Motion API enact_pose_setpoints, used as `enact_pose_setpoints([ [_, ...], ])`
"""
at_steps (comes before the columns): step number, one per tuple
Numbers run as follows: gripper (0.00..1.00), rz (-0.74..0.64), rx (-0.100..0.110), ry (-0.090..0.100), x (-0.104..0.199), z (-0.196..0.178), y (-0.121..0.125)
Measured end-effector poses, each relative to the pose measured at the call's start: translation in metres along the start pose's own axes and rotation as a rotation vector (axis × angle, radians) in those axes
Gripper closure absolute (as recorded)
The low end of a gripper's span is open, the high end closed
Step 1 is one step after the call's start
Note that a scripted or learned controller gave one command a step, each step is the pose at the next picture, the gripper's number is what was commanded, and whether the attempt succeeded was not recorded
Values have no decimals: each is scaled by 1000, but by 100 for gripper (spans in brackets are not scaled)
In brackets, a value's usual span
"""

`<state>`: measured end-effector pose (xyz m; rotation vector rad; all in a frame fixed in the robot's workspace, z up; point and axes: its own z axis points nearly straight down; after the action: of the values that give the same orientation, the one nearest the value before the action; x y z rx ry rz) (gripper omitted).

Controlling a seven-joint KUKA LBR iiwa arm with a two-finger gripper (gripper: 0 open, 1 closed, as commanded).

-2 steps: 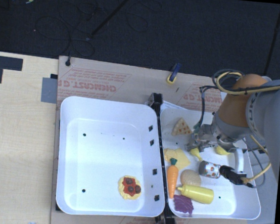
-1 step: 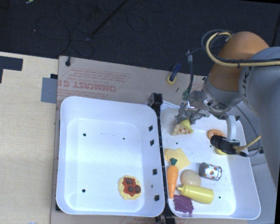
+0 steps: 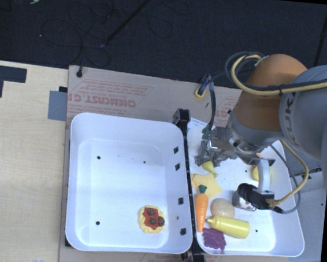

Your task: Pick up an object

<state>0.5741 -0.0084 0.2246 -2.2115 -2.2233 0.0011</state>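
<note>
My gripper [image 3: 208,157] hangs low over the far left part of the right bin [image 3: 282,242]. A small yellow piece [image 3: 210,168] lies right under its tip; whether it is held is hidden. Closer to the front of that bin lie a pale yellow flat piece [image 3: 210,186], an orange carrot [image 3: 201,208], a beige potato [image 3: 223,207], a yellow bottle [image 3: 232,225] on its side and a purple lump [image 3: 214,239]. A pale yellow object [image 3: 262,173] sits partly behind the wrist.
The left bin [image 3: 92,149] holds a small toy pizza [image 3: 151,219] near its front right. A black divider [image 3: 183,176] runs between the two bins. The grey arm and its orange band [image 3: 272,89] cover the right bin's far side.
</note>
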Motion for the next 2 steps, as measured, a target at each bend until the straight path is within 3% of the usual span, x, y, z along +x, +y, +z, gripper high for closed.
enact_pose_setpoints([
  [1,100,7,7,-3,-15,40,-54],
  [2,100,2,-3,-2,31,20,-53],
])
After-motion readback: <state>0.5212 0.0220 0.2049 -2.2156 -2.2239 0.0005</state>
